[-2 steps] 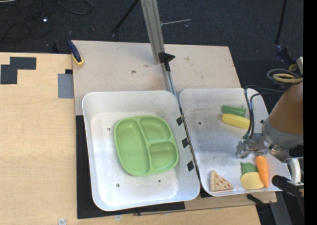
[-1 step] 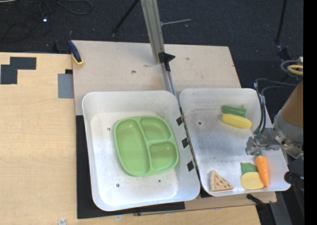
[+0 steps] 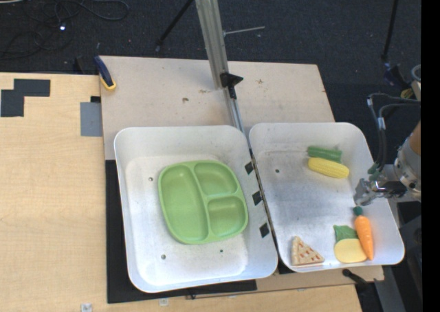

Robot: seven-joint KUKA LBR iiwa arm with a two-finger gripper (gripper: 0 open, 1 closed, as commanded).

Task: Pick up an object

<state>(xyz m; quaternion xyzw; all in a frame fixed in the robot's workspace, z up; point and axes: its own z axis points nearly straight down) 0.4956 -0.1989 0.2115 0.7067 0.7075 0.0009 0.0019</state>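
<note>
Since the gripper [image 3: 362, 194] sits at the right bin's [image 3: 275, 235] right rim, just above the carrot's [image 3: 364, 234] leafy end, the carrot in the lower right corner looks the nearest target; whether the fingers are spread or closed I cannot tell. It is probably a light, stiff, smooth toy, best taken across its thick middle. The yellow piece [image 3: 350, 251] touching it and the near wall crowd that corner, while the bin's centre lies bare.

Two shallow white bins [image 3: 137, 166] [image 3: 289, 139], one green three-compartment plastic plate [image 3: 203, 201], one yellow corn cob with green husk [image 3: 328, 164], one orange toy carrot [image 3: 364, 234], one yellow-and-green piece [image 3: 349, 247], one tan triangular wedge [image 3: 304, 252]
</note>
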